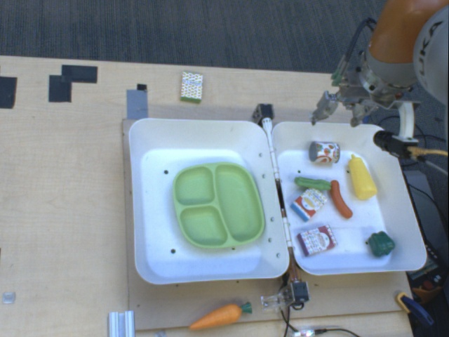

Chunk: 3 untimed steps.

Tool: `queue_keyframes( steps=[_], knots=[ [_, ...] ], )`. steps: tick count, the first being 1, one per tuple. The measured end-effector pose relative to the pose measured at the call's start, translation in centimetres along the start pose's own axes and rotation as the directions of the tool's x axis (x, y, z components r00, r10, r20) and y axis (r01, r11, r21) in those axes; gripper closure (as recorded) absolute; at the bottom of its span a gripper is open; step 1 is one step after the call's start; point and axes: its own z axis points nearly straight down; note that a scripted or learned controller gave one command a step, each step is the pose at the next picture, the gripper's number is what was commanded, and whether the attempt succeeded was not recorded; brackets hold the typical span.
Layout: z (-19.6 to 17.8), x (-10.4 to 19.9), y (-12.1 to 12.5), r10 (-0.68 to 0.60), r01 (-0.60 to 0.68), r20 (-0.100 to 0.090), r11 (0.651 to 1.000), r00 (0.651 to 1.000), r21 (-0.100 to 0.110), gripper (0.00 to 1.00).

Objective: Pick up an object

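Observation:
My gripper (339,113) hangs above the far edge of the right bin (407,209), its two fingers spread open with nothing between them. Inside that bin lie a small tin can (324,152) on its side, a yellow bottle (362,177), a green bean pod (312,184), a red sausage (341,199), a small white and orange carton (309,203), a dark red packet (316,240) and a dark green vegetable (380,243). The can is the closest, just in front of and below the gripper.
The left bin (151,209) holds a green divided plate (217,206). An orange carrot (219,316) lies on the bench in front of the bins. A small patterned box (191,87) stands behind the left bin. Cables run along the right edge.

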Motion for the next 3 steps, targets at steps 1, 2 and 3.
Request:
queue_keyframes(
  steps=[1,2,3],
  knots=[
    [13.4,-2.4,-1.4,0.000,0.000,0.001,1.000,1.000,-0.002,0.00],
    [15.4,-1.4,-9.7,0.002,-0.002,0.001,1.000,1.000,-0.003,0.00],
    [14.2,-1.4,-9.5,0.001,-0.001,0.002,1.000,1.000,-0.010,1.00]
  ],
)
